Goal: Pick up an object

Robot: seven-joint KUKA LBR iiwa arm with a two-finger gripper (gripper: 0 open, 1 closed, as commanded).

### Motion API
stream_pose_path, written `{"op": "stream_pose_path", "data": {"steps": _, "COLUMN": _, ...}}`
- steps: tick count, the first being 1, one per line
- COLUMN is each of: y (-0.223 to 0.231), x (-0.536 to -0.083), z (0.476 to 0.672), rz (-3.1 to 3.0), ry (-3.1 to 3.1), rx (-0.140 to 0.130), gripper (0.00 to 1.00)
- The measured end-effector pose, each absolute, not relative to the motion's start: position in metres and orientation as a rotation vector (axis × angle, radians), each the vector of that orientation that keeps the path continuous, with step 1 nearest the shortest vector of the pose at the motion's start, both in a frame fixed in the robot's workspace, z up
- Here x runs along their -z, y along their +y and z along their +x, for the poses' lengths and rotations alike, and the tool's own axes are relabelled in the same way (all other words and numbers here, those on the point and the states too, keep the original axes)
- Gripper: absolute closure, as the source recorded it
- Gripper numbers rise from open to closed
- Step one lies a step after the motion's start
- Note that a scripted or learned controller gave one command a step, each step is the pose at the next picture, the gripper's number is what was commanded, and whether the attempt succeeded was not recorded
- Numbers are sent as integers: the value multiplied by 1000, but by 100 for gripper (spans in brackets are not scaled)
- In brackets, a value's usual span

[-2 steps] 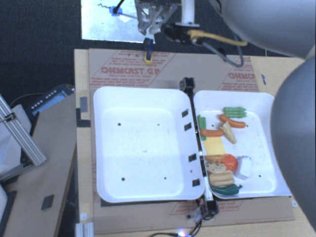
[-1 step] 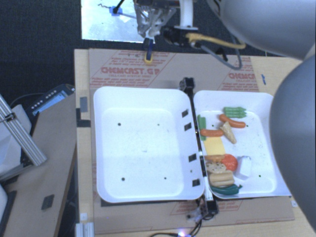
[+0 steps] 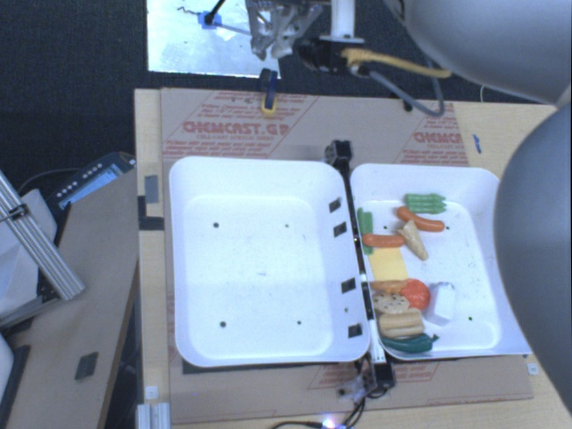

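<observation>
The right bin point(image 3: 478, 239) holds several toy foods along its left side: green beans point(image 3: 424, 204), an orange sausage point(image 3: 421, 222), a second sausage point(image 3: 383, 239), a yellow cheese slab point(image 3: 387, 264), a red tomato point(image 3: 415, 293), a cracker point(image 3: 390, 305), a white piece point(image 3: 442, 302), a bun point(image 3: 401, 325) and a dark green pepper point(image 3: 413, 344). My gripper point(image 3: 271, 50) hangs high at the top of the view, beyond the far edge of the left bin point(image 3: 259, 266), far from the food. Nothing shows in it.
A black divider with clips point(image 3: 350, 239) joins the two bins. A small blue and yellow clamp point(image 3: 268, 92) sits on the cardboard behind the left bin. A yellow cable point(image 3: 393, 63) trails from the wrist. The grey arm covers the right side of the view.
</observation>
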State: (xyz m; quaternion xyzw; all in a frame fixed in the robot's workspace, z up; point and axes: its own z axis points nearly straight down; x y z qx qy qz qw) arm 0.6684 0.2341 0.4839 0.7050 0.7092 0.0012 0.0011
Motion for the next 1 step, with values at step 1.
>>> {"op": "stream_pose_path", "data": {"steps": 1, "y": 234, "x": -492, "z": 668, "rz": 2213, "ry": 2226, "rx": -3, "gripper": 100}}
